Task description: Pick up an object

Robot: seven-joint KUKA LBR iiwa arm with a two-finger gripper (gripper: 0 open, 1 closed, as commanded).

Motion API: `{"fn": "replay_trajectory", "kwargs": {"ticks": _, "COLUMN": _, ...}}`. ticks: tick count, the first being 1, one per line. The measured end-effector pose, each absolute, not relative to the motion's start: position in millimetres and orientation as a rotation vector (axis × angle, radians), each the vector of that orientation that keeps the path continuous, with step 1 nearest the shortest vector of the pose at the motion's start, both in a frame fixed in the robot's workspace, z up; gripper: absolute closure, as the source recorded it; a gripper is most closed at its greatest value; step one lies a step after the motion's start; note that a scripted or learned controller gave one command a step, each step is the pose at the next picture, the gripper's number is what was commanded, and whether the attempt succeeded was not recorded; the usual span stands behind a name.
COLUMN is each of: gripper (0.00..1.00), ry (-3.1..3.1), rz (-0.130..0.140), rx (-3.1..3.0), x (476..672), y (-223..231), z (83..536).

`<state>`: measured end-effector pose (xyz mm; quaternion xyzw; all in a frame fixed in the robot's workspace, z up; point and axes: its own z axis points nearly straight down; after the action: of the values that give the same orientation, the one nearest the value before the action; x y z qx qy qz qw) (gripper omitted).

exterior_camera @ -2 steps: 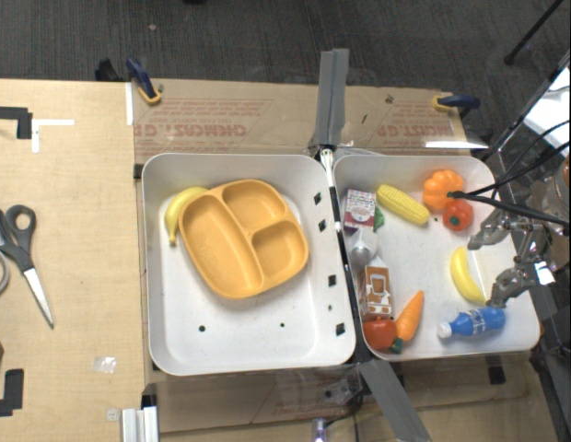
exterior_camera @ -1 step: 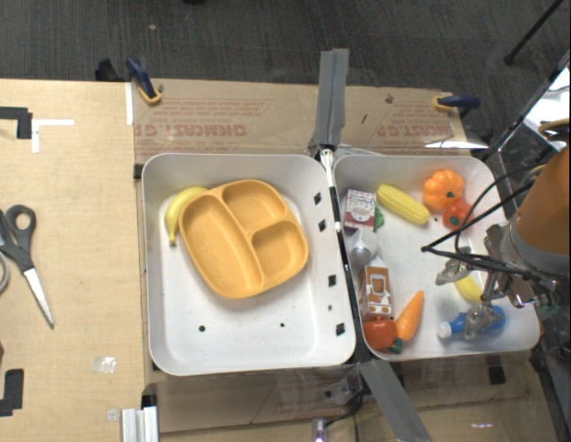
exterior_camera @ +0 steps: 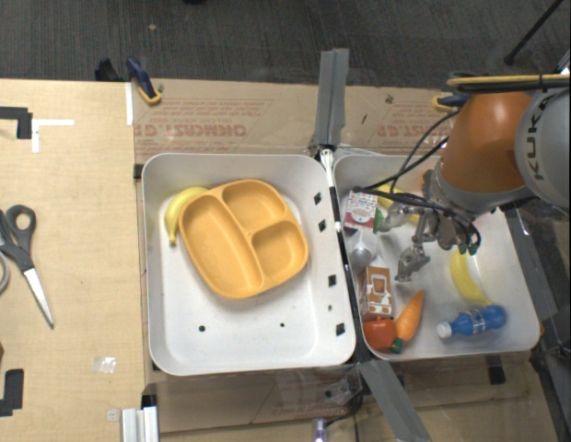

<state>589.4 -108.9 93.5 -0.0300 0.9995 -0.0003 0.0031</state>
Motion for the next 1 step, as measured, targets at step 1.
{"fn": "replay_trajectory", "kwargs": {"ticks": 1, "gripper": 0.00, "ry": 3.138, "rz": -0.001, "rx": -0.073, "x": 521.4, "y": -96.0, "z": 92.3}}
